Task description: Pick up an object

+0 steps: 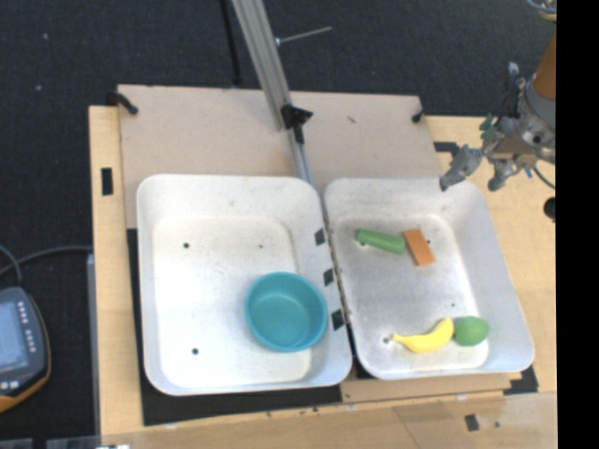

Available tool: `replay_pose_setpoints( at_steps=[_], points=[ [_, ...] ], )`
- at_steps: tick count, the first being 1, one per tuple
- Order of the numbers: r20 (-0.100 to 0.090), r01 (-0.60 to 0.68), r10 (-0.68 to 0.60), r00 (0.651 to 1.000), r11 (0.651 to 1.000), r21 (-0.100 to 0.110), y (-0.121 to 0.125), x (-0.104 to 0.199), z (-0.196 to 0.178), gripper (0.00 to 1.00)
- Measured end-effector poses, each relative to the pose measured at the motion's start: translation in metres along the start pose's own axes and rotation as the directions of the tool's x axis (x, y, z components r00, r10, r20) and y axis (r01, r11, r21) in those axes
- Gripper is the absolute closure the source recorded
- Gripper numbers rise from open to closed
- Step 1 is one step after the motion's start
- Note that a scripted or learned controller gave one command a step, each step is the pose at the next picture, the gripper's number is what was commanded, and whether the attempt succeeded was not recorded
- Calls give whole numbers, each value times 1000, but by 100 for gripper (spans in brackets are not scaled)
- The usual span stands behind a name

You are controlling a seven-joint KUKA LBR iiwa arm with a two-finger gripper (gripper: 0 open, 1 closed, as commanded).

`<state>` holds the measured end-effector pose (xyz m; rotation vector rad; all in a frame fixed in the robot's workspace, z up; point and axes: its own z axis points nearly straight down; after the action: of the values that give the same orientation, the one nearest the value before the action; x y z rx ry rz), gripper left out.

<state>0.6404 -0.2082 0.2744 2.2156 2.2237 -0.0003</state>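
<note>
My gripper (475,170) hangs above the right bin's (494,251) far right corner, fingers spread apart with nothing between them. In that bin lie a green cylinder (378,240) and, touching its right end, an orange block (419,248), both well left of and nearer than the gripper. A yellow banana (425,338) and a green lime (471,330) rest together by the bin's near edge. A blue bowl (285,311) stands in the left bin (164,251), near its front right.
A slanted metal rail (266,54) runs from the top down to the gap between the bins. A brown board (215,129) lies behind the bins. A handheld pendant (17,344) sits at the far left edge.
</note>
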Motion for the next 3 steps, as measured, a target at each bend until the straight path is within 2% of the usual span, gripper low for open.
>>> replay_pose_setpoints(
  at_steps=[1, 3],
  points=[
    [2, 0, 0, 1000, 1000, 1, 0, -1, 0, 0],
    [0, -4, 4, 1000, 1000, 7, -6, 4, 124, 0]
  ],
)
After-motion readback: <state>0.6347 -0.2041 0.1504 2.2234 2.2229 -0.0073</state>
